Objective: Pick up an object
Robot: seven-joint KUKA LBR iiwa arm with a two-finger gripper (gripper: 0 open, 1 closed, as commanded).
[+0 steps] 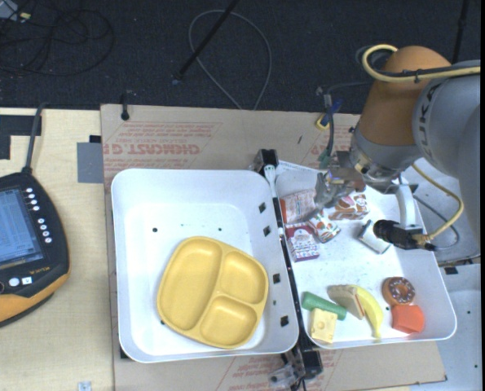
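Banana (370, 309) lengthwise down-right; gripper (332, 187) over packets (324, 218), grasp unclear.

1. The cardboard sheet (185, 137) under the bins bore red printed lettering, seen upside down and mirrored; its letters could not be made out with certainty.
2. The red packets' (301, 243) print was too small to read.

Small red-and-white snack packets (319, 218) lie clustered flat at the right bin's (438, 326) upper left
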